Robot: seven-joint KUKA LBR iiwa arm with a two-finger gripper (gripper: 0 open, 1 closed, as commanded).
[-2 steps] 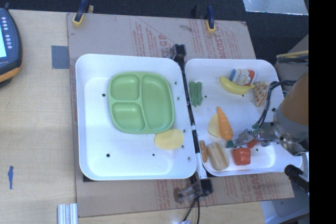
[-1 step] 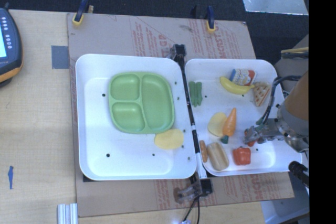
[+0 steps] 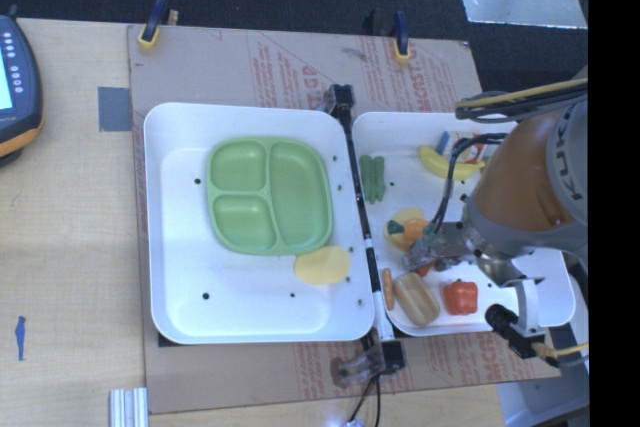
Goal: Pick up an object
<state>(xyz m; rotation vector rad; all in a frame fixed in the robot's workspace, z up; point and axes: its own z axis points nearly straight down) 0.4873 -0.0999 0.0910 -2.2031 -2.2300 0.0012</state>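
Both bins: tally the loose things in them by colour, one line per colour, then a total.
Green: 2, the divided plate and the bean pod
Yellow: 3, the pale piece, the banana, the yellow-orange piece
Red: 1, the tomato
Tan: 1, the bread roll
Total: 7

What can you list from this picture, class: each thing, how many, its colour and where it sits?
bins: two, white, side by side on the bench
plate: one, green, three compartments, left bin
lemon: one, yellow, left bin, by the plate's lower right corner
bean: one, green, right bin, upper left
banana: one, yellow, right bin, top
bread: one, tan, right bin, bottom
tomato: one, red, beside the bread
clamps: two, blue-yellow, board's top edge
arm: one, grey and orange, over the right bin
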